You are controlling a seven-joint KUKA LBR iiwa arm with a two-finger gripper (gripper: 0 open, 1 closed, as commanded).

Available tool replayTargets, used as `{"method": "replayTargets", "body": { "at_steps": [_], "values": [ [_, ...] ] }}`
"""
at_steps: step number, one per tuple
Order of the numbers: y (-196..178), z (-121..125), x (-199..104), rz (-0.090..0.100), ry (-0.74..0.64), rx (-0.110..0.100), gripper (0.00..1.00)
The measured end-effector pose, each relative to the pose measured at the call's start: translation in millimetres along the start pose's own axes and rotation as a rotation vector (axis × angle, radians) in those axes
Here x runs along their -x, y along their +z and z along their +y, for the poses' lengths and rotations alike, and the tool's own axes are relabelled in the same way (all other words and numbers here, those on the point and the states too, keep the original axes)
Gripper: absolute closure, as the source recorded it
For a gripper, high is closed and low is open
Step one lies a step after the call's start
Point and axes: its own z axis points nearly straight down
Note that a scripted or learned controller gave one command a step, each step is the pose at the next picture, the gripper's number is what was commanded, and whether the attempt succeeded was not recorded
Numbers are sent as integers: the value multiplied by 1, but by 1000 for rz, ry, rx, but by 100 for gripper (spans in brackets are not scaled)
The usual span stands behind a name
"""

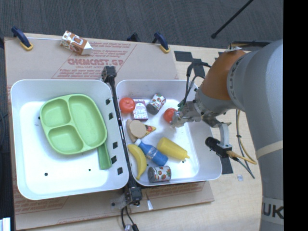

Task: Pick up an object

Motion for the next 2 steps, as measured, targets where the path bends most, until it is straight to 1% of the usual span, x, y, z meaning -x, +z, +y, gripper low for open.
{"method": "replayTargets", "body": {
  "at_steps": [1,2],
  "values": [
    [-29,-16,5,0,7,3,100],
    [-82,-24,6,-1,8,5,100]
  ]
}}
